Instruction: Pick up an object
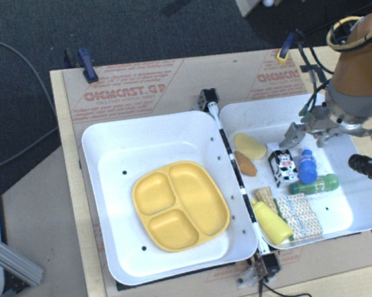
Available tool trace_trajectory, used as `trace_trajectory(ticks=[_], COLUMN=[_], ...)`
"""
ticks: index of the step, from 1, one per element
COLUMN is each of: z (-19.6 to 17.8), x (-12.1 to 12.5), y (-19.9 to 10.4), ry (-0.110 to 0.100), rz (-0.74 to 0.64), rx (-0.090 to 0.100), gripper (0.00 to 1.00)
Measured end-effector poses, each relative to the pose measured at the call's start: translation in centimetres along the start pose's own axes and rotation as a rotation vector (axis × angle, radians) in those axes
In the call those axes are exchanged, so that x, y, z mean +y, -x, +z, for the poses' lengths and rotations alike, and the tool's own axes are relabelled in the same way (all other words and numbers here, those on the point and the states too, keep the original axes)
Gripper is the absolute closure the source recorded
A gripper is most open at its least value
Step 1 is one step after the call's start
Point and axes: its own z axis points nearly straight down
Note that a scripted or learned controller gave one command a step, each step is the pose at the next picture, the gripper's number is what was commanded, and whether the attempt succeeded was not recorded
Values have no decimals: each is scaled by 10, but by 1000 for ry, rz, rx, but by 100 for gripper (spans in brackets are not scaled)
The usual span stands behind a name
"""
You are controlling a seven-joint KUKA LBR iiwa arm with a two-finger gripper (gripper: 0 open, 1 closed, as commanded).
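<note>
1. I am looking down on a cardboard-topped counter [165, 86] printed with red lettering, sitting on dark carpet [11, 38]; two blue clamps [86, 64] are gripping its far edge, and a dark cable is curving across the carpet beyond it.
2. Two white bins are lying side by side on the counter. Taking the right bin [365, 213] as my landmark, the left bin [106, 154] is touching its left rim along a shared seam.
3. One yellow three-compartment plate [179, 206] is sitting in the left bin, well left of the right bin, with bare white floor showing all around it.
4. Inside the right bin I am counting seven things: a pale yellow lump [250, 146] and a brown oval piece [246, 164] near its left wall, a black-and-white toy [283, 166], a blue bottle [306, 165], a green bottle [319, 184], a yellow bottle [272, 221] and a patterned packet [300, 216] at its near side.
5. The bin's right half is lying open.
6. The arm [358, 69] is reaching over the bin's far right corner; the gripper [325, 127] is hanging just above the blue bottle, and I cannot tell how its fingers are set.
</note>
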Motion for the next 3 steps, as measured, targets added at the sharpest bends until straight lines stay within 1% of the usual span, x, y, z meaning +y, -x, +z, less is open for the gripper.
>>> trace_trajectory(ticks=[1,2,3], z=[66,56,-32], x=[-3,-3,-38], y=[-7,-7,-106], ry=[8,10,2], rz=[-1,-1,-2], rx=[-1,-3,-1], gripper=[0,100,100])
